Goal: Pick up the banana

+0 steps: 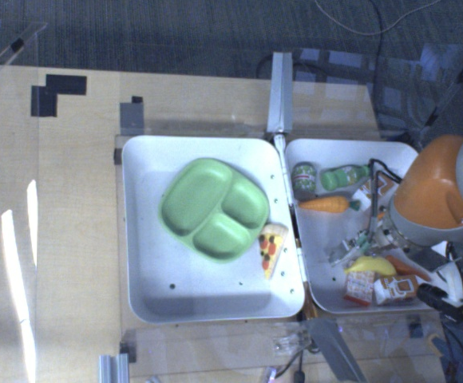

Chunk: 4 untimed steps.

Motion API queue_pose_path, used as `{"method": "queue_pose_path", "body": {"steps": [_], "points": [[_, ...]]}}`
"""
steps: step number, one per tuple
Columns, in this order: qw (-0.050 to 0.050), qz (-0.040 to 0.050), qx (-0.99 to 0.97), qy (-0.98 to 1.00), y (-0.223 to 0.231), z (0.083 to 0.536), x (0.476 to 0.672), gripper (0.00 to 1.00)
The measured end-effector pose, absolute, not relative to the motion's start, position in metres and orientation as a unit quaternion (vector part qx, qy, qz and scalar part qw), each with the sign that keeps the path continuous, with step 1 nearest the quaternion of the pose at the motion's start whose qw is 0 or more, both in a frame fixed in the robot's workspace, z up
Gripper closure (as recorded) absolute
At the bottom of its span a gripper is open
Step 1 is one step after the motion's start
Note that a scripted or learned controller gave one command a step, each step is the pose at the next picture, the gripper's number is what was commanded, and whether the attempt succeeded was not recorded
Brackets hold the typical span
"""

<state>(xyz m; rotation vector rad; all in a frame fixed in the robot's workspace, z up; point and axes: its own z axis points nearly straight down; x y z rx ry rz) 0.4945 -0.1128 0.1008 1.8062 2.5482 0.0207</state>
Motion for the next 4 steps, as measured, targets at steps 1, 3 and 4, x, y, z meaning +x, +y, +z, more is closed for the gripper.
{"method": "queue_pose_path", "body": {"steps": [1, 3, 4], "points": [[0.005, 0.0040, 0.659, 0.752, -0.114, 0.089, 0.490, 0.00], [0.002, 0.0009, 0.699, 0.716, -0.145, 0.175, 0.517, 1.00], [0.002, 0.0009, 0.698, 0.716, -0.144, 0.175, 0.517, 0.00]]}}
